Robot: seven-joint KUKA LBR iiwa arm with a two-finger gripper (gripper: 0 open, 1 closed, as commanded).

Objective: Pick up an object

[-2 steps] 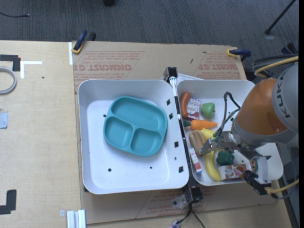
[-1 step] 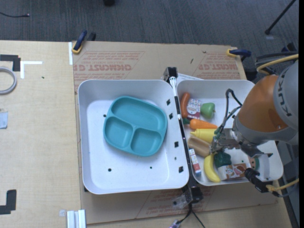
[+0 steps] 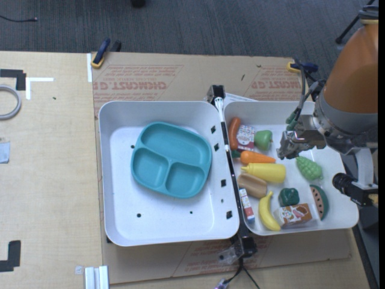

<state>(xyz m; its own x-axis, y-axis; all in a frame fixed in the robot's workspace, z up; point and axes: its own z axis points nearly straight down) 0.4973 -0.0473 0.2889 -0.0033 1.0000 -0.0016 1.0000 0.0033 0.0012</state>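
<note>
While the gripper [image 3: 287, 147] hung over the right bin [image 3: 343, 218], I honestly couldn't tell how its jaws stood, too dark and blurry down there, and nothing showed between them. It sat just right of the green apple [image 3: 263, 139] and just above-left of the bumpy green grapes [image 3: 308, 168]. All the toy food was piled in that bin: a red packet [image 3: 245, 136] next to a hot dog [image 3: 233, 131], an orange carrot [image 3: 257, 158], a yellow mustard bottle [image 3: 264, 172] under that, a bread roll [image 3: 253, 186], a banana [image 3: 267, 212], a dark green pepper [image 3: 289, 196], a little juice carton [image 3: 295, 215] and a watermelon slice [image 3: 319, 202] near the front edge. Over in the left bin [image 3: 120, 221] was a teal divided plate [image 3: 171, 159], lying flat. Both bins sat on cardboard [image 3: 138, 80] on the bench [image 3: 48, 161].
</note>
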